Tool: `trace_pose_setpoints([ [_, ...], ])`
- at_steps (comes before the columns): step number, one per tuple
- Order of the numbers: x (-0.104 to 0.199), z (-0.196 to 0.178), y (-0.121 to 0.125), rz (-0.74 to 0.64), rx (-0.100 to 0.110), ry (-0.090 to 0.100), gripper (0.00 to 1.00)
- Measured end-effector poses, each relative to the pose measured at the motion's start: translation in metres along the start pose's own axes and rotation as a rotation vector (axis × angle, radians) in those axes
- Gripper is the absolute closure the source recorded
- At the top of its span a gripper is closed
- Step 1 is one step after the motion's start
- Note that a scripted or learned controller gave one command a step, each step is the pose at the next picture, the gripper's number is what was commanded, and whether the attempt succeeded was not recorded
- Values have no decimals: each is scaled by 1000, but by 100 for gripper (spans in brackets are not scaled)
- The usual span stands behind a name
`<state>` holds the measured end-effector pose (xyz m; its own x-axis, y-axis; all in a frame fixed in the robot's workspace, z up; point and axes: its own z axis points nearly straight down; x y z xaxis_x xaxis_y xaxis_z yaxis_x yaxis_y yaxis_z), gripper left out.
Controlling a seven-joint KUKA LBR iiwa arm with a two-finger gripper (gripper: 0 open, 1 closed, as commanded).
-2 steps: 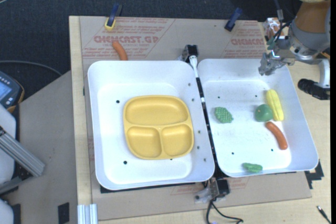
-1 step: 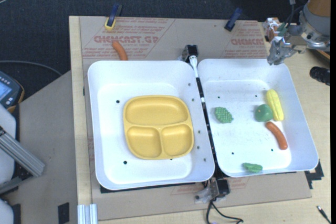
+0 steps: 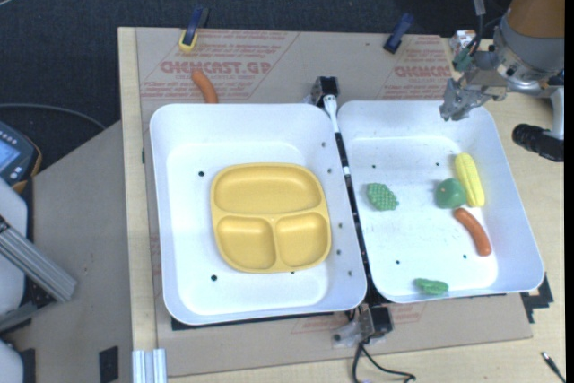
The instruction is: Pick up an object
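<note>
Yellow plastic is what you meet first: a divided tray (image 3: 269,217) lies flat in the middle of the left bin (image 3: 170,139), its two small compartments toward 6 o'clock. Beyond that bin, at its 12 o'clock, an orange sausage toy (image 3: 205,86) rests on the cardboard sheet (image 3: 269,58), near a yellow-tipped clamp (image 3: 191,30).

Move across to the right bin (image 3: 404,139) and you find five small toys. A green knobbly piece (image 3: 382,196) sits left of centre. At 6 o'clock, near the front rim, lies a flat green leaf-like piece (image 3: 431,286). Toward 3 o'clock, a green round toy (image 3: 448,192) touches a yellow corn cob (image 3: 469,178), and an orange sausage (image 3: 474,230) lies just below them.

Your gripper (image 3: 457,106) hangs over the bin's rim at about 1 o'clock, well apart from every toy. You cannot tell how it is set.
</note>
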<state>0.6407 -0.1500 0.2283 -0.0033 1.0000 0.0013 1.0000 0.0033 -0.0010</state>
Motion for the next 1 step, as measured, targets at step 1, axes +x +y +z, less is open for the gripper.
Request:
trace_pose_setpoints([
  [1, 41, 11, -31, 0, 4, 1, 100],
])
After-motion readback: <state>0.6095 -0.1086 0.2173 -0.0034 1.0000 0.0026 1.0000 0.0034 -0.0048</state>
